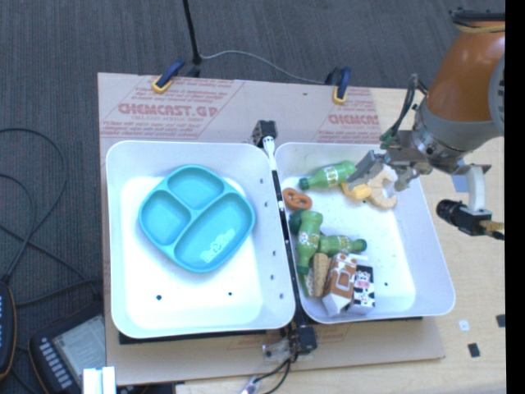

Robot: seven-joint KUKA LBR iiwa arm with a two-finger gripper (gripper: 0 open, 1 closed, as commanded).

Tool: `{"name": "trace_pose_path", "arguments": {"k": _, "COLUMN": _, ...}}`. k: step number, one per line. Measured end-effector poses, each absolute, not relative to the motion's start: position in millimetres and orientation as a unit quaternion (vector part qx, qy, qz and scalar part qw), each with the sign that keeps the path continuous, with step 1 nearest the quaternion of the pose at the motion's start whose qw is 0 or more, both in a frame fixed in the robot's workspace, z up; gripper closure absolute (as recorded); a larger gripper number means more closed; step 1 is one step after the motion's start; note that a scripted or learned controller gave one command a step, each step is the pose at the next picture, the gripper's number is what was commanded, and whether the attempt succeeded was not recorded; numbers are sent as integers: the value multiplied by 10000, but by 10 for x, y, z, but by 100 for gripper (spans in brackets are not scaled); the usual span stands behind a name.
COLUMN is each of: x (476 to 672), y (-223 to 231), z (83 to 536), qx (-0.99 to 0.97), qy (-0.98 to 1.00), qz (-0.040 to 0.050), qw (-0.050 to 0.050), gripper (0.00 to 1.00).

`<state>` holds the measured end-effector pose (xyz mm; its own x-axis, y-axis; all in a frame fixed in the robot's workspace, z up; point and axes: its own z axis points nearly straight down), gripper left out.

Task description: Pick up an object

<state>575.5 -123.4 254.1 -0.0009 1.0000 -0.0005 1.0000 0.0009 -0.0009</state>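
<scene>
My gripper [385, 173] hangs over the far part of the right bin [426, 257], its fingers spread open with nothing between them. Just below it lie a yellow banana-like piece [358, 192] and a pale curved piece [381, 197]. A green bottle [328, 175] lies to its left. Nearer the bin's left wall are a pretzel [296, 198], two more green bottles [308, 230] [340, 244], a corn cob [321, 272] and small cartons [349, 282].
The left bin [131, 302] holds a blue divided plate [197, 217]. Clamps [168, 75] [340, 84] grip the cardboard base at the back. Cables and a device lie on the floor to the left.
</scene>
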Motion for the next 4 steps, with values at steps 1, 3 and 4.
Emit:
{"name": "trace_pose_path", "arguments": {"k": 1, "x": 5590, "y": -1053, "z": 1047, "qx": -7072, "qy": -7070, "qz": 2, "qw": -3, "gripper": 0}}
{"name": "trace_pose_path", "arguments": {"k": 3, "x": 5822, "y": -1185, "z": 999, "qx": -7065, "qy": -7077, "qz": -33, "qw": -22, "gripper": 100}}
{"name": "trace_pose_path", "arguments": {"k": 4, "x": 5440, "y": -660, "z": 2205, "qx": -7066, "qy": -7076, "qz": -3, "qw": -6, "gripper": 100}}
